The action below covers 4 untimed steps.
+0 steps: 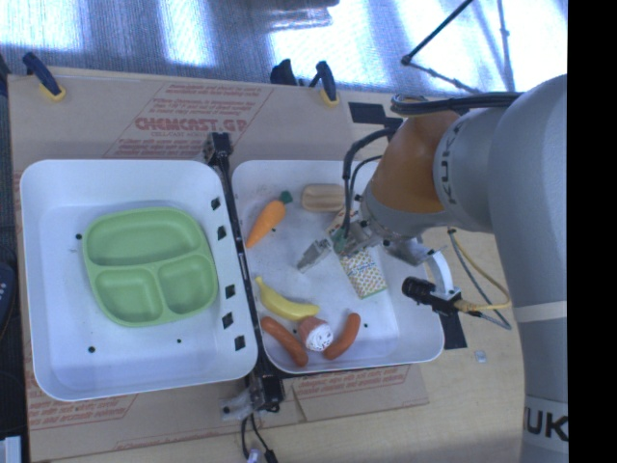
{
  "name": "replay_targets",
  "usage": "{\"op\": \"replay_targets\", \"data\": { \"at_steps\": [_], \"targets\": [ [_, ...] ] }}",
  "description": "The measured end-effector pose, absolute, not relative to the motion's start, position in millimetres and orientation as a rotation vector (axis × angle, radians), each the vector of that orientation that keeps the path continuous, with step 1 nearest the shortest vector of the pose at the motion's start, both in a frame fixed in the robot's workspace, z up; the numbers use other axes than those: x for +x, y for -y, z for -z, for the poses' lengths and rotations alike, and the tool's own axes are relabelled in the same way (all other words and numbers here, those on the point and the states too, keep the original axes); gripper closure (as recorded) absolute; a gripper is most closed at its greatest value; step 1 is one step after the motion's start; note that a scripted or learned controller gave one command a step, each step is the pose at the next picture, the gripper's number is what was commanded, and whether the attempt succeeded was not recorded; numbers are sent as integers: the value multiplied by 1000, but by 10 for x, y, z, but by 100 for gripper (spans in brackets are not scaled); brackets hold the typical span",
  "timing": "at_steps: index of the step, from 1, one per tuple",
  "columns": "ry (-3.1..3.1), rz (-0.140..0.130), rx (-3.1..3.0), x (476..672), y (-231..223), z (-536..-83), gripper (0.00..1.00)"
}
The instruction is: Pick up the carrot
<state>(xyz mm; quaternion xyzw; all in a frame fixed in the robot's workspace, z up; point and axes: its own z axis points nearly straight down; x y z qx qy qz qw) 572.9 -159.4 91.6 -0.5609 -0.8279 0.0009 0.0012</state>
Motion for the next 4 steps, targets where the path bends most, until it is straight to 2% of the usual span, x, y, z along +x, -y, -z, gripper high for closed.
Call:
{"op": "replay_targets", "data": {
  "at_steps": [1, 2, 3, 4],
  "targets": [
    [2521, -2, -1872, 6006, 1123, -917, 0],
    [2308, -20, -2110, 6528, 1158, -897, 0],
    [2116, -7, -2313, 6478, 946, -911, 0],
    [1724, -15, -2614, 6544, 1189, -902, 0]
  ]
}}
